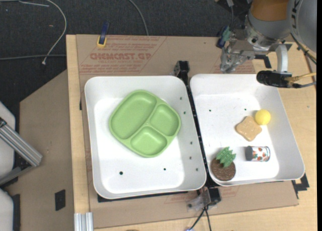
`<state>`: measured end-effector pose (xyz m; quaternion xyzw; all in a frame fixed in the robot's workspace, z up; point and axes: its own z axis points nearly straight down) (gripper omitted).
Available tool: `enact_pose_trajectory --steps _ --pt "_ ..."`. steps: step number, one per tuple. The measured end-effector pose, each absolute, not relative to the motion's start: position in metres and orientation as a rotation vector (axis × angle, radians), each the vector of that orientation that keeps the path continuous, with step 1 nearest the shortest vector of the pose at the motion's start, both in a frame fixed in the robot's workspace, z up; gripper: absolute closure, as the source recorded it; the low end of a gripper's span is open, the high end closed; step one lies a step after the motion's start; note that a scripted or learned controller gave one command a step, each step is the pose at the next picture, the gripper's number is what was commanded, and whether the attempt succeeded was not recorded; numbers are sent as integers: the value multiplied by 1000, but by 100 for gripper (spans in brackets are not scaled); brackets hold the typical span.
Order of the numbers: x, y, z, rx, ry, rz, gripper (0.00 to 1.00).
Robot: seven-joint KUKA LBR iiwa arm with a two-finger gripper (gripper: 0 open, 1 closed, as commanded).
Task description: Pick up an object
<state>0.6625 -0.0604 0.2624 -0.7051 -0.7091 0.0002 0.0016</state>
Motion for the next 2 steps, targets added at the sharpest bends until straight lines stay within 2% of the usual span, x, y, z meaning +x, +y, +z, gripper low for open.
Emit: enact_pose_trajectory --steps 1,2 --pt "664 -11 258 -2213 -2225 1 100" --pt "648 40 254 -2213 -2224 2 100"
